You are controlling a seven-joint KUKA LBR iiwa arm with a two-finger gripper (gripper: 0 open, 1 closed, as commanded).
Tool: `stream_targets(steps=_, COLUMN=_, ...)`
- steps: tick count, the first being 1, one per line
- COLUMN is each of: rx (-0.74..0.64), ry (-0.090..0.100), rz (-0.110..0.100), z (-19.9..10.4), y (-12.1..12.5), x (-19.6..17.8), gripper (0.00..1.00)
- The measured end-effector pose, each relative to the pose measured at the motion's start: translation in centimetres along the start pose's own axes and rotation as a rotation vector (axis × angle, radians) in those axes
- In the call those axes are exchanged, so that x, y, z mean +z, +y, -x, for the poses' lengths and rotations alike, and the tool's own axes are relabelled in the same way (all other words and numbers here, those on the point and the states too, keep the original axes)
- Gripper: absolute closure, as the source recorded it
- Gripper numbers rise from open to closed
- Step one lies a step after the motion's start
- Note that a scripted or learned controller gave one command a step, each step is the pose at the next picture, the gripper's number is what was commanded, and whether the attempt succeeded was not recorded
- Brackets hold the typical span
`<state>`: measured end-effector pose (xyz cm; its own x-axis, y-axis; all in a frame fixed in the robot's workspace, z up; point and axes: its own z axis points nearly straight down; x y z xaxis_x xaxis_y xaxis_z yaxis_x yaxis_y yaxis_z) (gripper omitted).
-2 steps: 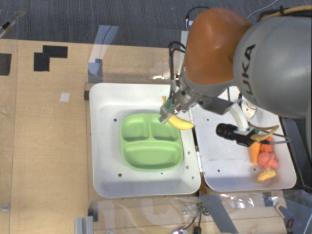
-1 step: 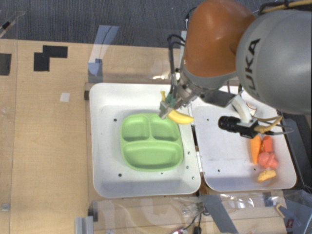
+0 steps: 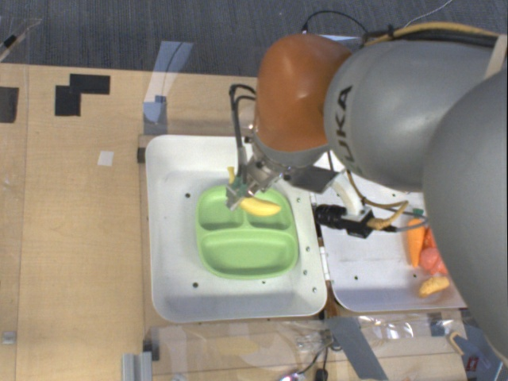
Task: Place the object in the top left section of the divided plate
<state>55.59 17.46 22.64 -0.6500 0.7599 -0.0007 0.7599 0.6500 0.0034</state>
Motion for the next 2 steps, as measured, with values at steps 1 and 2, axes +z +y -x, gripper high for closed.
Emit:
stream_targets(steps=1, rx=0.041, ry=-0.001, rz=0.003, z=-0.1, y=-0.4, x=-2.9, gripper=1.0)
stream_targets(steps=2, rx=0.071, ry=0.0, rz=0.002, z=-4.3, y=1.5, x=-2.3, gripper=1.0)
